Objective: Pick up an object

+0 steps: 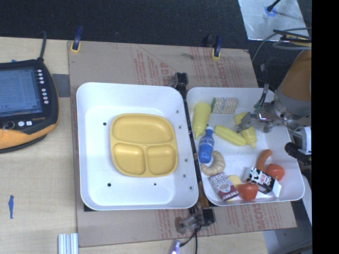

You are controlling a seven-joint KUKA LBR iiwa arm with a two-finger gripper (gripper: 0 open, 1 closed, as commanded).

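Two white bins side by side on desk [32, 168]. Left bin [90, 142]: yellow divided plate [143, 143] centred. Right bin [294, 192]: loose toy food as pick candidates. Hand [253, 116] low at far right corner, over yellow pieces [247, 134]; open or clenched: cannot tell. Milk carton [262, 180] print and red packet [223, 187] label unreadable.

Left bin [87, 142]: white, shallow, at the frame's centre-left, holding the tray.
Yellow tray [143, 144]: three compartments, lying flat in the middle of the left bin.
Tablet [24, 102]: dark-framed screen at the far left edge, resting on an orange base.
Cardboard sheet [153, 62]: brown, spread under both bins.
Blue clamps [77, 38]: two at the sheet's upper edge.
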